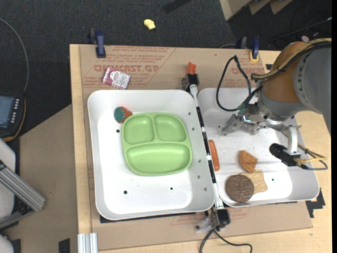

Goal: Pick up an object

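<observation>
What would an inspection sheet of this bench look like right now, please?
Surface: left bin and right bin, side by side on a brown board.
Job's things: right bin holds a sausage, a bread piece, and a cookie touching a cracker; left bin holds a green plate and a small ball at its corner.
Clutter: printed packet on the board.
Pincer: over the right bin's back part, apart from the food.
Cables: black cable looped over the right bin's back edge.
Surroundings: dark carpet, yellow scrap, blue clamps.
</observation>
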`<state>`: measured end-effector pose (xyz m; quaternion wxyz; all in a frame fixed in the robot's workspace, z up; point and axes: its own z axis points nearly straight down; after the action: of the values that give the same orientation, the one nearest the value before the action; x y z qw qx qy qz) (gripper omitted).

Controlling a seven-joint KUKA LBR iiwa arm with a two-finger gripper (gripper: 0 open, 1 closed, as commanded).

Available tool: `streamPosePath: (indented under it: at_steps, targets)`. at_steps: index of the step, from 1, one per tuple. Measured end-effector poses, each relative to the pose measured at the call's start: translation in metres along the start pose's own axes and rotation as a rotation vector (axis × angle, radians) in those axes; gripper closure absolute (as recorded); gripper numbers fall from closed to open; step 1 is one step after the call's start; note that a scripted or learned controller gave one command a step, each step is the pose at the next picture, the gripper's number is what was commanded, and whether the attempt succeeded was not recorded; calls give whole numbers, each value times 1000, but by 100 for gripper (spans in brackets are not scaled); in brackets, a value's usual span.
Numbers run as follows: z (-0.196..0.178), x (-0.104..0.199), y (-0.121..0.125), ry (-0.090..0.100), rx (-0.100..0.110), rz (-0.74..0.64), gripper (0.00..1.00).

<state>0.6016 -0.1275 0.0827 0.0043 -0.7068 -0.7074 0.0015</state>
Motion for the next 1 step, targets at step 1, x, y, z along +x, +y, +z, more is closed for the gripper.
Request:
streamPosePath:
  at_steps: [1]
  targets:
    - [-1,-25,-74,-3,-2,6,0]
